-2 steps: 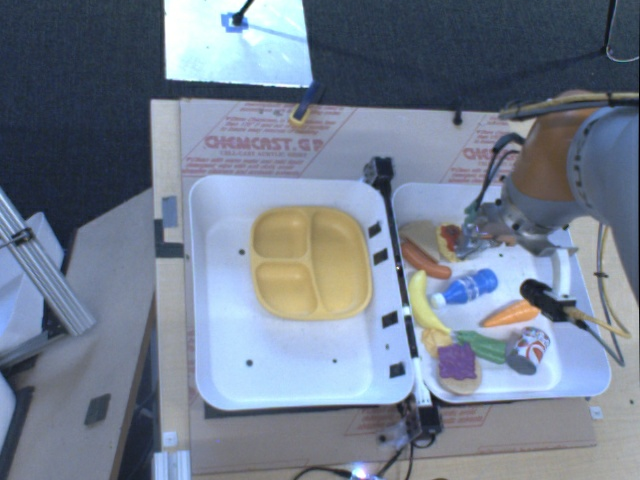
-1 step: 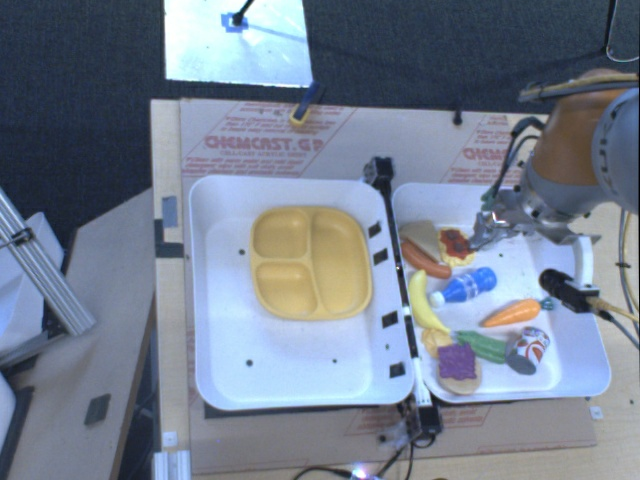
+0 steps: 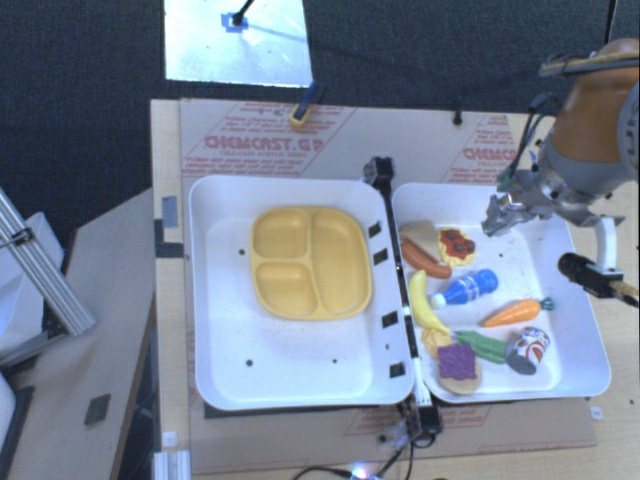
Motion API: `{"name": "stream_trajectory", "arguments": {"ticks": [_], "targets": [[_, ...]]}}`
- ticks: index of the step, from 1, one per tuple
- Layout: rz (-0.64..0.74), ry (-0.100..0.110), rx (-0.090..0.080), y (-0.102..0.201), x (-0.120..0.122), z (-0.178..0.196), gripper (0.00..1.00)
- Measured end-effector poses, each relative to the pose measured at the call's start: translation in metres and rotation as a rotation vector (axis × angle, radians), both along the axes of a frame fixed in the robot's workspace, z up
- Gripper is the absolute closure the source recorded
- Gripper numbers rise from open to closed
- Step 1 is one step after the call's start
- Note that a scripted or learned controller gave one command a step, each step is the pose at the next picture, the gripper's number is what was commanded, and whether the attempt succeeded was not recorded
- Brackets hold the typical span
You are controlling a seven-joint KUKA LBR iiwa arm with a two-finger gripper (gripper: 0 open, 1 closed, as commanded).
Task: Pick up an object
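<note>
A small blue plastic bottle with a white cap [image 3: 466, 288] lies on its side near the middle of the right-hand shallow white bin [image 3: 580, 313], and we judge it the likeliest pick: light, stiff and smooth, probably slippery, best pinched across its round body and not at the cap. Just beside it lie a yellow toy banana [image 3: 421, 303], a red sausage [image 3: 426, 258], a pizza slice with red topping [image 3: 456, 245] and an orange carrot with a green tip [image 3: 514, 312]; nearer the front edge sit a green pepper-like piece [image 3: 482, 346], a purple-topped biscuit [image 3: 459, 364] and a small red-and-white tin [image 3: 527, 349]. We see the robot's grey metal hand [image 3: 503, 212] poised over the bin's far corner, apart from every toy, gripping nothing; whether it is spread or pressed together we cannot tell. The left white bin [image 3: 215, 298] carries a yellow three-compartment plastic plate [image 3: 310, 262]. Both bins rest on the pale table [image 3: 110, 268].
</note>
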State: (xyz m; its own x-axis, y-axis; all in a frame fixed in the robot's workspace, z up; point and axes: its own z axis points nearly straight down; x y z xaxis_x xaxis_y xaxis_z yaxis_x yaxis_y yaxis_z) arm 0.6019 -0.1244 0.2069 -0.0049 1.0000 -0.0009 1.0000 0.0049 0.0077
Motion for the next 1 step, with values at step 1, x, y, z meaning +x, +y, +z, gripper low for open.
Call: {"name": "stream_trajectory", "arguments": {"ticks": [1], "targets": [[0.0,0.004,0.001,0.0002,0.0012,0.0189,1.0]]}}
